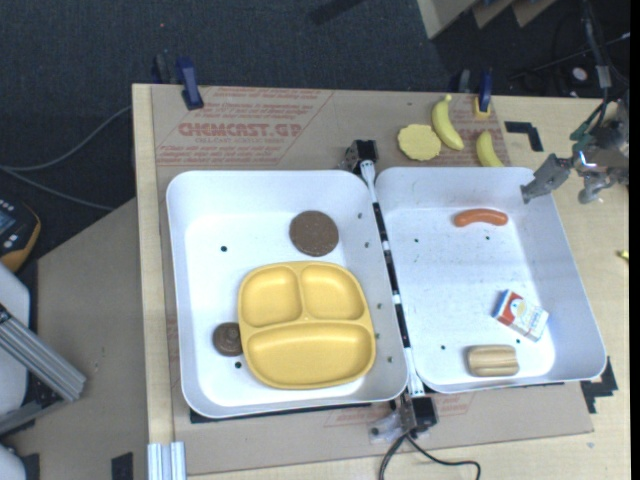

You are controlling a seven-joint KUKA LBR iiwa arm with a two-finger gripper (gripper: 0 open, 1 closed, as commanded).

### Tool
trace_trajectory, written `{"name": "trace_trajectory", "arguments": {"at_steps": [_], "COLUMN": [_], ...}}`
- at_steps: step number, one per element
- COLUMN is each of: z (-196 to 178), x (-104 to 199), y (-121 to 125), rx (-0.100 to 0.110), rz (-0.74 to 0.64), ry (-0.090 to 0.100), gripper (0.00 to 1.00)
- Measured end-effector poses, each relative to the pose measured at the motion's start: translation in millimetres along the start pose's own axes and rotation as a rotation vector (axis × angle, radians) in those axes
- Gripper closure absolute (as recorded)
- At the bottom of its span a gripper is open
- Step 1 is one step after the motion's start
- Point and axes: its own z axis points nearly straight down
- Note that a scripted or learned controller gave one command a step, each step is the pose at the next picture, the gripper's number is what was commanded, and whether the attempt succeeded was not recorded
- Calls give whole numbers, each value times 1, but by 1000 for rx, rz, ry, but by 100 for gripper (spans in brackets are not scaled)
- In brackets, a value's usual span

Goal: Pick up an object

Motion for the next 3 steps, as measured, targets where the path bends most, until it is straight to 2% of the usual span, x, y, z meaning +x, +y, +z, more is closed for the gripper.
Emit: {"name": "trace_trajectory", "arguments": {"at_steps": [1,2,3], "z": [135,78,156], "x": [-15,43,19], "y": [52,72,68], "rx": [8,-9,6], "rz": [-1,-7,2], "ry": [3,-2,1], "gripper": [0,0,0]}}
